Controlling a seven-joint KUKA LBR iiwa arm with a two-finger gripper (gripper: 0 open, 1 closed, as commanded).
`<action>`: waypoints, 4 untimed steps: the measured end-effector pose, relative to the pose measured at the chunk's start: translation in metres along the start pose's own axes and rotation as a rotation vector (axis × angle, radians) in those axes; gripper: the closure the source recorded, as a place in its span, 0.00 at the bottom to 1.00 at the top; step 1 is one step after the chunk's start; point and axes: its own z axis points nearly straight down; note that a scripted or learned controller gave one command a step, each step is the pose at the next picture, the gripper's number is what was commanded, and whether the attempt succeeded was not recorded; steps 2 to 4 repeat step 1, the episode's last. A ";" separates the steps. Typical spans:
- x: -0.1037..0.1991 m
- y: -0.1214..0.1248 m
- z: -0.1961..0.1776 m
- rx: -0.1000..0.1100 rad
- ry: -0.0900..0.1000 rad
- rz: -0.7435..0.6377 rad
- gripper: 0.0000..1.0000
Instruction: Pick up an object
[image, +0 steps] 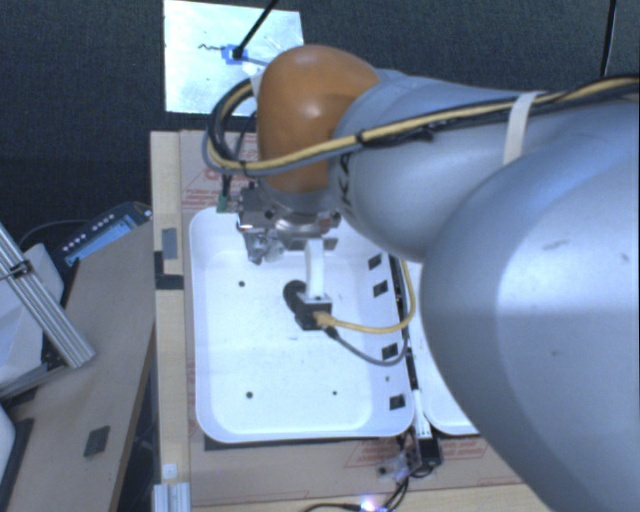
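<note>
My gripper (268, 245) hangs under the orange wrist band, low over the far part of the left white bin (250, 350). The bare floor of that bin shows a few small dark dots. The arm's grey bulk reaches in from the right and covers most of the right bin (450, 425), leaving a near corner in sight. The wrist hides whatever lies directly beneath the gripper.
Black clips (385, 352) line the divide between the bins. A grey handheld device (100, 230) and an aluminium rail (45, 310) lie on the side table at left. A pale sheet (215, 60) lies beyond the bench's far edge.
</note>
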 end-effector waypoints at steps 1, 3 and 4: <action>0.000 0.027 0.001 -0.005 0.001 0.001 1.00; 0.000 0.027 0.001 -0.005 0.001 0.001 1.00; 0.000 0.027 0.001 -0.005 0.001 0.001 1.00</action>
